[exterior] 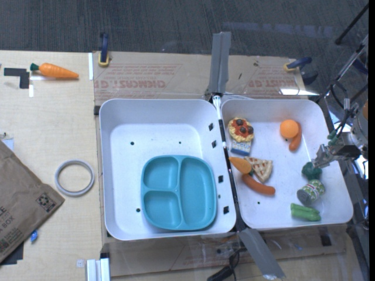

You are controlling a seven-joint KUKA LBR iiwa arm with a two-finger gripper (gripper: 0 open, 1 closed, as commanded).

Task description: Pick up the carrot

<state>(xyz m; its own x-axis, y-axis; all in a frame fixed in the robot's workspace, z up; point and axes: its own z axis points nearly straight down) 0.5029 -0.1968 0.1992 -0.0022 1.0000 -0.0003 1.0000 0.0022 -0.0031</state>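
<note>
The gripper (321,158) at the right bin's (275,105) right wall is small and blurred; its fingers cannot be made out. The arm behind it runs off the right edge. A carrot (240,165) near that bin's left wall lies partly under the pizza slice (261,168). The cardboard box (20,201) is cut by the bench's left edge.

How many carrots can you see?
2. One carrot lies on the bench, far left of the bins. A second carrot lies in the right bin, against the pizza slice. Others could be hidden under the toys.
</note>
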